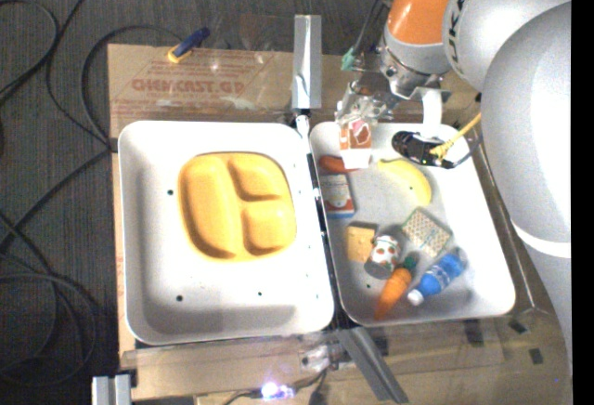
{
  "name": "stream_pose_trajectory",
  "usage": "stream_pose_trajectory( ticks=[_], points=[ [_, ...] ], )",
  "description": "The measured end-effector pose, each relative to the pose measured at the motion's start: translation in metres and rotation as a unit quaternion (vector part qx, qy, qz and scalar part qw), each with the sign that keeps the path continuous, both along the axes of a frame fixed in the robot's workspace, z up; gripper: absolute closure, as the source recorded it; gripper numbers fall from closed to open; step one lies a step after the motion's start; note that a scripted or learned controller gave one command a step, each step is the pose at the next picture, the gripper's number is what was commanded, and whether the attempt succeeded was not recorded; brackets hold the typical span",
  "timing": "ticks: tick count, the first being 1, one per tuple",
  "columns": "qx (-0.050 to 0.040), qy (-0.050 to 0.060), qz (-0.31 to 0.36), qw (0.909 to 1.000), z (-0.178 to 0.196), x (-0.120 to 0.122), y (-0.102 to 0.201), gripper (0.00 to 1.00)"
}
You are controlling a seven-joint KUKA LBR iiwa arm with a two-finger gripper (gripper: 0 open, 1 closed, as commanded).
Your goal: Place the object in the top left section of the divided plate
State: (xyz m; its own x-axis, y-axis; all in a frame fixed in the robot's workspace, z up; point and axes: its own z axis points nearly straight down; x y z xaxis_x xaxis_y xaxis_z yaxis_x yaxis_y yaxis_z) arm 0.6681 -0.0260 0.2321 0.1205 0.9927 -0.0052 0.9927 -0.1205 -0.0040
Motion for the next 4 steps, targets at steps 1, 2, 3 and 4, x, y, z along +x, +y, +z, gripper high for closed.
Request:
stream_pose_trajectory(
  ticks=[1, 2, 3, 4],
  points=[
    [-0.0001, -0.003, 0.021, 0.9998, -0.047, -0.007, 0.074, 1.00],
    [0.0027, 0.001, 0.130, 0.9915, -0.050, -0.058, 0.126, 1.00],
    [0.0034, 0.000, 0.230, 0.9732, -0.050, -0.128, 0.063, 1.00],
    [0.0035, 0.000, 0.229, 0.9735, -0.050, -0.179, -0.013, 1.00]
  ],
)
